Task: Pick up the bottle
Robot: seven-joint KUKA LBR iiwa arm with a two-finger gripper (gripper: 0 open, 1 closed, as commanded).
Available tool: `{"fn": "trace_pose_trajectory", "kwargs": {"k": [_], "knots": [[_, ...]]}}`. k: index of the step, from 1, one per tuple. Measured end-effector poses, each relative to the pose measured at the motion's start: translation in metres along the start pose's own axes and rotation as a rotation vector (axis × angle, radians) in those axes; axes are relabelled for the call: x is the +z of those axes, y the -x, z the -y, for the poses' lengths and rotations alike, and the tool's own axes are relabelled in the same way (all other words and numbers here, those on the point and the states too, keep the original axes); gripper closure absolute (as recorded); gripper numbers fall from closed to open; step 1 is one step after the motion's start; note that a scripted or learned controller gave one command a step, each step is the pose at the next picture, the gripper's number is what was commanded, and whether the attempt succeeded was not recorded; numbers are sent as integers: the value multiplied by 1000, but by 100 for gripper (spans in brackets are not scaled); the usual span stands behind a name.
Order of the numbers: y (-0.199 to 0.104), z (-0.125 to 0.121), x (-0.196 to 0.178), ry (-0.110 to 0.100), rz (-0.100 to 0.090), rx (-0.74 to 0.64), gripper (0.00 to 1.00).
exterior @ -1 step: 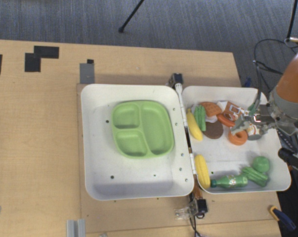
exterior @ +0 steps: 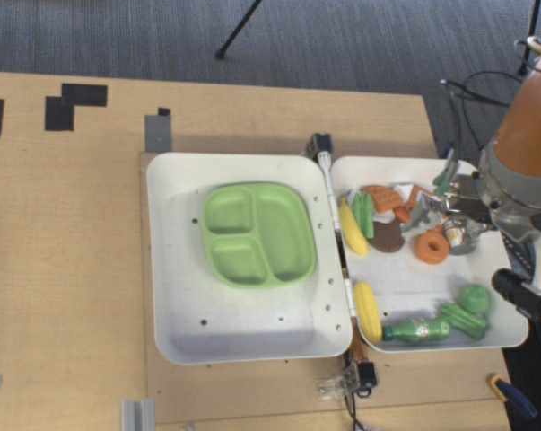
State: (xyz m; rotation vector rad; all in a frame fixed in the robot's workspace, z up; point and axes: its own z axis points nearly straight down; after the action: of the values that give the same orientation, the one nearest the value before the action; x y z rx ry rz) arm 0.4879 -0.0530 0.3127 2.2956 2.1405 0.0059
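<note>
The bottle (exterior: 418,331) is green with a pale label. It lies on its side along the front wall of the right bin (exterior: 485,341), between a yellow corn cob (exterior: 367,311) and a green toy vegetable (exterior: 467,309). My gripper (exterior: 437,210) hangs over the back half of that bin, above an orange ring-shaped toy (exterior: 431,247) and well behind the bottle. Nothing shows the gripper touching the bottle.
At the right bin's back left lie a yellow banana (exterior: 351,228), a green pod (exterior: 364,214), a brown disc (exterior: 388,237) and an orange piece (exterior: 388,198). The left bin (exterior: 176,268) holds a green divided plate (exterior: 257,234).
</note>
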Motion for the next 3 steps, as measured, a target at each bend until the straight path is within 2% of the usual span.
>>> {"fn": "trace_pose_trajectory", "kwargs": {"k": [1, 2, 3], "knots": [[0, -1, -10, 1, 1, -5, 100], [-52, 5, 75, -3, 0, -262, 100], [-195, 14, 18, -2, -2, -251, 100]]}}
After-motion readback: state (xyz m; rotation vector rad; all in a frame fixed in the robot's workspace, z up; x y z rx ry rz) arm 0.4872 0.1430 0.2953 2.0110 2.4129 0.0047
